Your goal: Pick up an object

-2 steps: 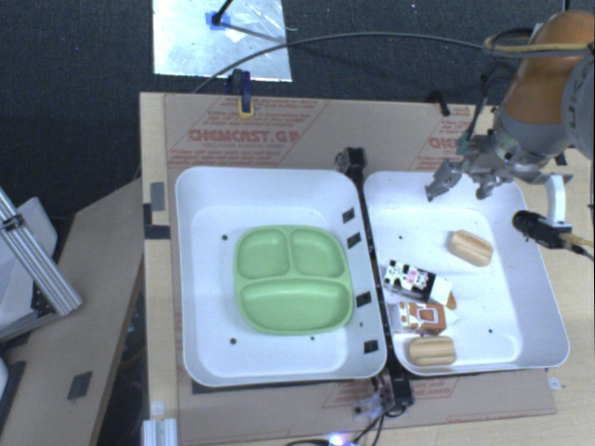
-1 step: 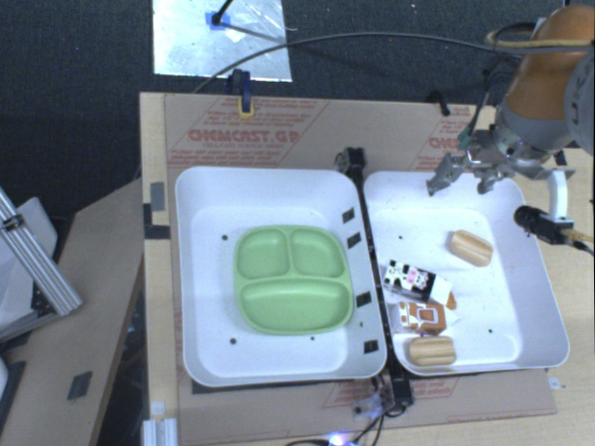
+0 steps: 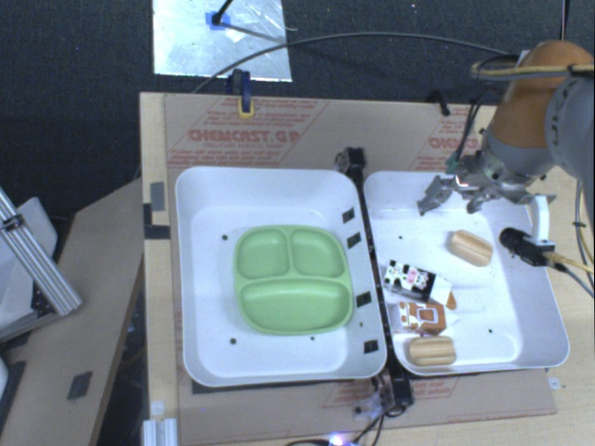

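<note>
You see tool (image 3: 453,195) over right shallow white bin (image 3: 521,349), fingers spread wide, holding nothing; tan oblong bread-like piece (image 3: 470,247) lies near, below it.

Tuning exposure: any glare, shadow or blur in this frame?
Camera view: white bins bright, near washed out; foil sheet up top glares; soft shadows beside the green tray; gripper and small items slightly soft, package print unreadable.

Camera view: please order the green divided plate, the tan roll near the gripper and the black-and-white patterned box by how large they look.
1. green divided plate
2. black-and-white patterned box
3. tan roll, though these last two look nearly alike.
</note>
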Robot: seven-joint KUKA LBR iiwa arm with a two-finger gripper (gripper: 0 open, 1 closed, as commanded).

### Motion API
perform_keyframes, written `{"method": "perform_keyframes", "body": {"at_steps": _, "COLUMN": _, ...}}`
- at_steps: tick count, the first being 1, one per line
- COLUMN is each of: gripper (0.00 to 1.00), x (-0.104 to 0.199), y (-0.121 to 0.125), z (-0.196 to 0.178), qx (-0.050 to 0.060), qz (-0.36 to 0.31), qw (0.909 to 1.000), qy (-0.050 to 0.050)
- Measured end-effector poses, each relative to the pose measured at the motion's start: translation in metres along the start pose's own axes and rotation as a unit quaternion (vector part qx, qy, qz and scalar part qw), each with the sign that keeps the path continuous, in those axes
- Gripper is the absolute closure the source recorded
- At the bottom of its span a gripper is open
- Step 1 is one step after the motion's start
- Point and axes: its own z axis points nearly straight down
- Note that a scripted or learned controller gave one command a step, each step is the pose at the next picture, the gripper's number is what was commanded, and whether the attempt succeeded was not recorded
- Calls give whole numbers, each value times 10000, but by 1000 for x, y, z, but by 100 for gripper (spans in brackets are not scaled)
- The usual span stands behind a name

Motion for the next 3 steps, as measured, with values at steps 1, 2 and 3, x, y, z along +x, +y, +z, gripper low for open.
{"method": "perform_keyframes", "body": {"at_steps": 1, "gripper": 0, "x": 0, "y": -4, "z": 62, "qx": -1, "qz": 1, "qw": 10000, "qy": 2}}
{"method": "perform_keyframes", "body": {"at_steps": 2, "gripper": 0, "x": 0, "y": -3, "z": 71, "qx": -20, "qz": 1, "qw": 10000, "qy": -2}}
{"method": "perform_keyframes", "body": {"at_steps": 3, "gripper": 100, "x": 0, "y": -2, "z": 60, "qx": -37, "qz": 3, "qw": 10000, "qy": -5}}
